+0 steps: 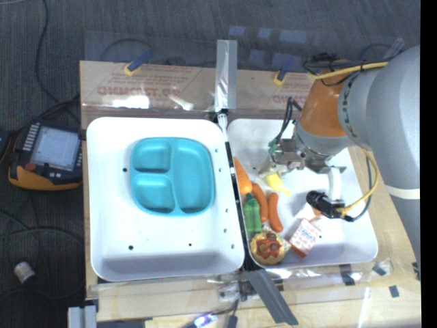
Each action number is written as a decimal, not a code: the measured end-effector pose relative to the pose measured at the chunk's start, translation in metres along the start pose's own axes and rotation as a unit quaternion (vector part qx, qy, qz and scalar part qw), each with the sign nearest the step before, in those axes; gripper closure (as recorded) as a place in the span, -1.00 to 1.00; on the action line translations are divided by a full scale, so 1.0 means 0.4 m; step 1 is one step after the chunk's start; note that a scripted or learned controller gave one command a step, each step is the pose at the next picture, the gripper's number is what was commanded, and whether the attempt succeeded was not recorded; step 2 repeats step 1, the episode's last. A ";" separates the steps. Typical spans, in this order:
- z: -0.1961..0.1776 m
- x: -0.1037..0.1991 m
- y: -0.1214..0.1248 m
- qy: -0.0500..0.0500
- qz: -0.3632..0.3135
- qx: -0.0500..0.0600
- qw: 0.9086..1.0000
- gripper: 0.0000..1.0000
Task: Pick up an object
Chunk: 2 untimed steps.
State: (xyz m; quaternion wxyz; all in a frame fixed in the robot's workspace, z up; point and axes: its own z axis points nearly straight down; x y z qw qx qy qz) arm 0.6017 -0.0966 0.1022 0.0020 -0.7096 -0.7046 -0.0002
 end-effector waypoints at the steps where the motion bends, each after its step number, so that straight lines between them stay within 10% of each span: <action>1: -0.250 0.163 0.021 -0.002 -0.017 -0.001 1.000 1.00; 2: -0.250 0.163 0.021 -0.002 -0.017 -0.001 1.000 1.00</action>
